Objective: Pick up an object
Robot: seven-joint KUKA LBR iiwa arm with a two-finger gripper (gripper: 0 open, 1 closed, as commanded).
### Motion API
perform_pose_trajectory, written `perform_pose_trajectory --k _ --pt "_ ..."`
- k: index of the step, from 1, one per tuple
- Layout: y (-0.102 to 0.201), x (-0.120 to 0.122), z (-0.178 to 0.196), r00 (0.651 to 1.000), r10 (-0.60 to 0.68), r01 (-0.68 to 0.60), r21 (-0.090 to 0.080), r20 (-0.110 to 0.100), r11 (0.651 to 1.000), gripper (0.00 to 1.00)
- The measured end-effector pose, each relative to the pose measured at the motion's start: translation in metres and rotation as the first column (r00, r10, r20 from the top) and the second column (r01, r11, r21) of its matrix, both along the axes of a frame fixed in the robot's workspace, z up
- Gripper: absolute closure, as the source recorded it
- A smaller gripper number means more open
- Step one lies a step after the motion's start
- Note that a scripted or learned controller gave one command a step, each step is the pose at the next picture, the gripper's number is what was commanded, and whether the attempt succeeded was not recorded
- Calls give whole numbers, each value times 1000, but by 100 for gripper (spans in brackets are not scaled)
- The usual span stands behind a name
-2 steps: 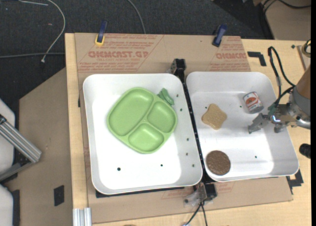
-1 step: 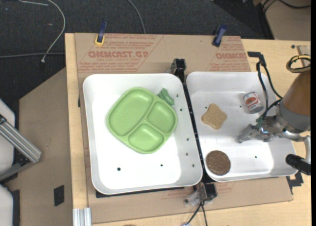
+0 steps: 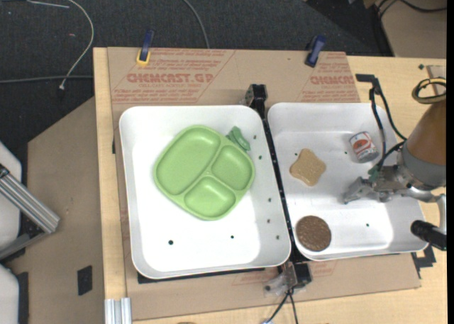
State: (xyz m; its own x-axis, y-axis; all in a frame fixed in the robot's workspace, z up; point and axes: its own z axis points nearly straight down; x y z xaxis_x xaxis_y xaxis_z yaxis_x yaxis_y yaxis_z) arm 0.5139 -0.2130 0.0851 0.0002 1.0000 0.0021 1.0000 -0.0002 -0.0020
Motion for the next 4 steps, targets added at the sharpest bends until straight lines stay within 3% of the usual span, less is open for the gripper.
perform_pose_trajectory --k 1,2,3,4 --pt "0 1 11 1000 0 0 0 2 1000 100" --pt "-4 11 61 1000 1 -1 -4 7 1000 100" --pt "-6 5 122 1000 1 -1 -5 9 1000 100" --pt "-6 5 125 1000 1 -1 -3 4 1000 100"
